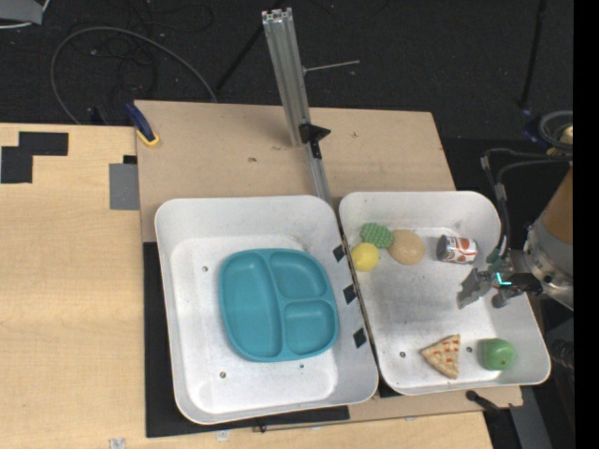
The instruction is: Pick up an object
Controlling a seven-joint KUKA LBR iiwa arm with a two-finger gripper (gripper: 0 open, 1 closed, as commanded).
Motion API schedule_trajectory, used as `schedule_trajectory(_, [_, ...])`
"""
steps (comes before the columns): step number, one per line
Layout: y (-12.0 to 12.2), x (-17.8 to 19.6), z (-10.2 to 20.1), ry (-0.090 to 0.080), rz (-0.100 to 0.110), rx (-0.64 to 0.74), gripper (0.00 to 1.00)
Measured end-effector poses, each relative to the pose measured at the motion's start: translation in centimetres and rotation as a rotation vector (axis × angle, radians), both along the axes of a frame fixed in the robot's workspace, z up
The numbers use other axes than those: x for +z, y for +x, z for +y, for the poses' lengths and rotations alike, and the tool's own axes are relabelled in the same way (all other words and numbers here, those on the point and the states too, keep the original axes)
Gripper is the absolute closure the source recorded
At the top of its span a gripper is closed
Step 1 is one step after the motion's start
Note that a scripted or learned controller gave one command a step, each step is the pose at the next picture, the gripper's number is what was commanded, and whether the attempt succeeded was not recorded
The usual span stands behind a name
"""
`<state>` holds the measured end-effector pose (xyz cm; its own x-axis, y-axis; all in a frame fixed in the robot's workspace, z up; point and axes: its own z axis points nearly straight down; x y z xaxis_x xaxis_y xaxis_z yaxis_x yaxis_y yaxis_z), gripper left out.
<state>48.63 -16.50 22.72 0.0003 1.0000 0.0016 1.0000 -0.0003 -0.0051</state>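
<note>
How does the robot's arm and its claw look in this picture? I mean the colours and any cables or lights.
At the right edge, the arm shows a grey wrist section with an orange-brown band above it. The claw is dark grey to black, built of small angular metal parts, with a tiny cyan light glowing on it. A dark cable loops above it.

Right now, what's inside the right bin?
Inside the right bin: a green knobbly item, yellow ball, tan round item, small can on its side, pizza slice and green apple. The end effector covers part of the right edge.
</note>
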Motion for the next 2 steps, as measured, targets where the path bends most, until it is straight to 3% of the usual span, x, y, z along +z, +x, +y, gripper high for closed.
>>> schedule_trajectory(1, [0.0,0.1,0.0,0.0,-0.001,0.0,0.0])
schedule_trajectory(2, [-0.6,-4.5,0.3,0.001,0.003,0.0,0.0])
